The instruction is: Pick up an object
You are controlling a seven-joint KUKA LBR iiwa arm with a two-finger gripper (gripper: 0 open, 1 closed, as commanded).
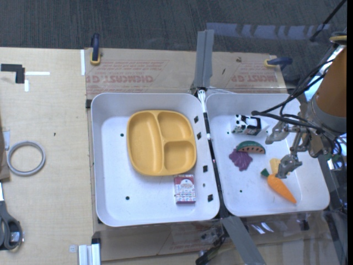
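In the right bin point(242, 200) lie a black-and-white cow toy point(246, 124), a watermelon slice point(250, 147), a purple grape bunch point(240, 159), a small yellow piece point(274, 164) and an orange carrot point(282, 188). My gripper point(282, 150) hangs over the right side of this bin, open, one finger near the cow toy's right and the other just above the carrot's green end. Nothing sits between its fingers. The left bin point(110, 203) holds a yellow divided plate point(161, 142) and a small red-and-white box point(185, 190).
Wooden bench surface lies left of the bins, with a grey tape ring point(24, 158) and scissors point(8, 231) on it. A grey divider rail point(204, 59) rises between the bins at the back. Cables trail from the arm at the right.
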